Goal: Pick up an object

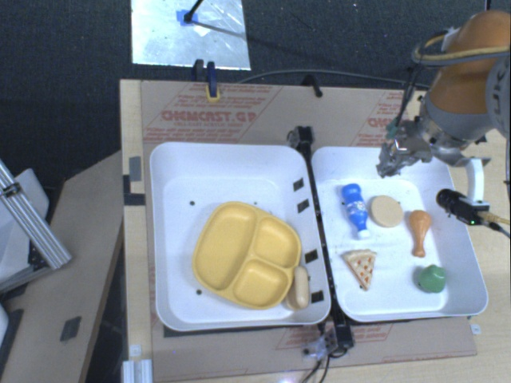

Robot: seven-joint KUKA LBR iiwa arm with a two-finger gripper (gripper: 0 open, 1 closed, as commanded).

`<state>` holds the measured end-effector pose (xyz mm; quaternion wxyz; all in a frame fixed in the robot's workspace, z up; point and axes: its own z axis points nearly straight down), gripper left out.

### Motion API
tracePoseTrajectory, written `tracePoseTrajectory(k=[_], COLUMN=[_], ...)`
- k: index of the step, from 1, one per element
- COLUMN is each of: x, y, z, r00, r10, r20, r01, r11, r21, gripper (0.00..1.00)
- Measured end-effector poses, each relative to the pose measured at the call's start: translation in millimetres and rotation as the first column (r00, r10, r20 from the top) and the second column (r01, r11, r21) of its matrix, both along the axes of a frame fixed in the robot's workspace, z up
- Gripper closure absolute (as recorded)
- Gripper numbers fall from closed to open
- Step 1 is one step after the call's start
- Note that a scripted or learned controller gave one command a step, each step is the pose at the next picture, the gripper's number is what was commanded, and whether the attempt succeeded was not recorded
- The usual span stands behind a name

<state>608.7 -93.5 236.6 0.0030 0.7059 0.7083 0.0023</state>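
The hand (395,156) hangs above the far edge of the right bin (459,294), and I cannot tell how it is set or whether it has hold of anything. This looks like the approach step. The blue bottle (354,208) and tan round disc (386,211) lie nearest in that bin, so the next move calls for lining up over one and descending.

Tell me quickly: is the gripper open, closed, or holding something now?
Gripper: cannot be told; it hangs above the right bin, with no object seen in it.
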Motion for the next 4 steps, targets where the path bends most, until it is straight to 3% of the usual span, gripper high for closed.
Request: tracePoseTrajectory(k=[1,3,4], x=[-17,-54,-74], y=[43,145,195], z=[-10,7,-9], r00=[1.000,1.000,1.000], r10=[0.004,0.007,0.007], r20=[-0.008,-0.007,-0.009], r01=[-0.004,-0.007,-0.007], r11=[1.000,1.000,1.000], r21=[0.003,0.003,0.003], gripper=[1.00,1.00,1.00])
